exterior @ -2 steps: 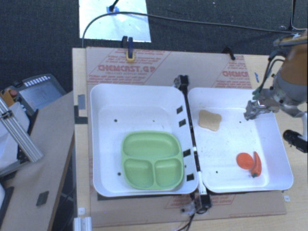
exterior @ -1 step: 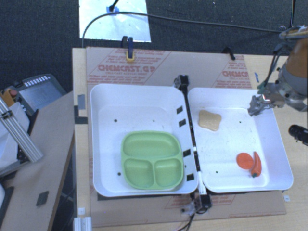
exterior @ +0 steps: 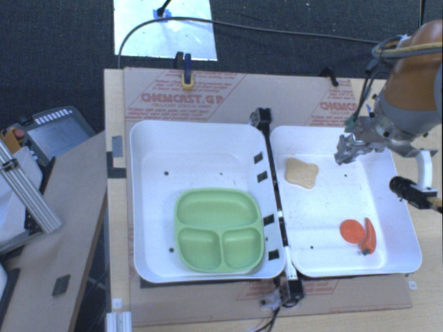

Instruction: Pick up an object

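The gripper (exterior: pixel 345 151) hangs over the far part of the right bin (exterior: pixel 398 254), near its far wall. I cannot tell how it is set, and I see nothing in it. Just to its left, a little nearer, a beige flat piece (exterior: pixel 302 173) lies on the bin floor. An orange and red object (exterior: pixel 358 233) lies near the right near corner of this bin. In the left bin (exterior: pixel 149 185), a green divided tray (exterior: pixel 219 229) sits at the near side.
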Controlling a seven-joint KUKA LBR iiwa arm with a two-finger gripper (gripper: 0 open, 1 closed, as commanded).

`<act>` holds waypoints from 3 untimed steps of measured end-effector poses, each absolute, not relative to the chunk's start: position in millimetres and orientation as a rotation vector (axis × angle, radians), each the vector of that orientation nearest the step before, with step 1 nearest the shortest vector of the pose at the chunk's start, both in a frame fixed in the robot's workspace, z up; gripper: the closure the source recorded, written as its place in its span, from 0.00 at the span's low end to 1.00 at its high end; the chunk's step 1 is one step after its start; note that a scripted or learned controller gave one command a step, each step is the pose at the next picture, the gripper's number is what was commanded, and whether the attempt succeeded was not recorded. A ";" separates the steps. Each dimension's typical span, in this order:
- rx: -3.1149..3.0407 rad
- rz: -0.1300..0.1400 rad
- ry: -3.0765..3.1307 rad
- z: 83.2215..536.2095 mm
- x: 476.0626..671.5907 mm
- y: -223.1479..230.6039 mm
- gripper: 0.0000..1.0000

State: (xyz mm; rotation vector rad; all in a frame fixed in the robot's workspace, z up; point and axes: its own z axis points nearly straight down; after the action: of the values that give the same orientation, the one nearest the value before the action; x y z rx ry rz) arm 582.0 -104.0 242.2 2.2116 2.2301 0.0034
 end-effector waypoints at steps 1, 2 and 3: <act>2.211 0.003 2.231 244.7 585.2 -43.9 1.00; 2.212 0.004 2.232 238.0 586.8 2.9 1.00; 2.211 0.004 2.231 229.9 596.9 46.4 1.00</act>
State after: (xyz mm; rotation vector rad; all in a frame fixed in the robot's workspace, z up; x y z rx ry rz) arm 596.9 46.4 229.9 2.2113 2.2312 0.0036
